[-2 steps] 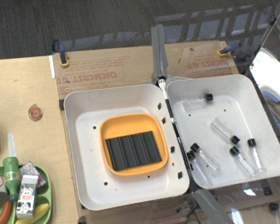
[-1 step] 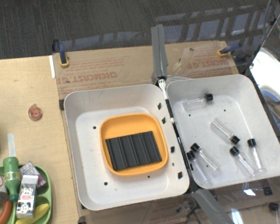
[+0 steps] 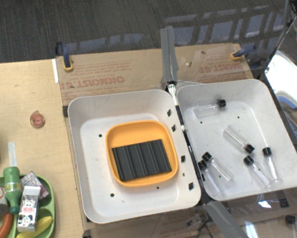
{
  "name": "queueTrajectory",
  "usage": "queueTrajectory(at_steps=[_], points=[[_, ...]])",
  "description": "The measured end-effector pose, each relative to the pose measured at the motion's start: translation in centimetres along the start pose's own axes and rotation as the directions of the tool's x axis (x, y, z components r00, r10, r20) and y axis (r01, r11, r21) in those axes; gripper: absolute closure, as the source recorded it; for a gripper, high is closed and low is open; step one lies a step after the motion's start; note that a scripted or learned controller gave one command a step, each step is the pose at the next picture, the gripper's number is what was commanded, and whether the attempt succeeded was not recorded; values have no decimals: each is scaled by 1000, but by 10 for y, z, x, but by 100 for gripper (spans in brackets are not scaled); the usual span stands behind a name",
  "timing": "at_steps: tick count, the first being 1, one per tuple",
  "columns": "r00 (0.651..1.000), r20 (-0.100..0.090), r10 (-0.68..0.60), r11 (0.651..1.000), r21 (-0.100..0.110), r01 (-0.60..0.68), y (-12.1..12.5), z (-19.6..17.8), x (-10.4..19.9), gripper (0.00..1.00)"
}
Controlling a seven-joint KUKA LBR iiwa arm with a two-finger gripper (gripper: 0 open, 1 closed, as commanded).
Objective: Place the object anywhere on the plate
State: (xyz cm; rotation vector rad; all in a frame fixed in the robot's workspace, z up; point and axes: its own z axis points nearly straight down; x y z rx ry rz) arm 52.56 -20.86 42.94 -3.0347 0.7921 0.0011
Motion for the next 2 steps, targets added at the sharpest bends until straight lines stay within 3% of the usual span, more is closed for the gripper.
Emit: queueTrajectory(at_steps=[1,2], points=[[952,0,-307,952,2,307,15,40,-2,0],[952,-2,-307,952,3,307,18,36,-6,0]])
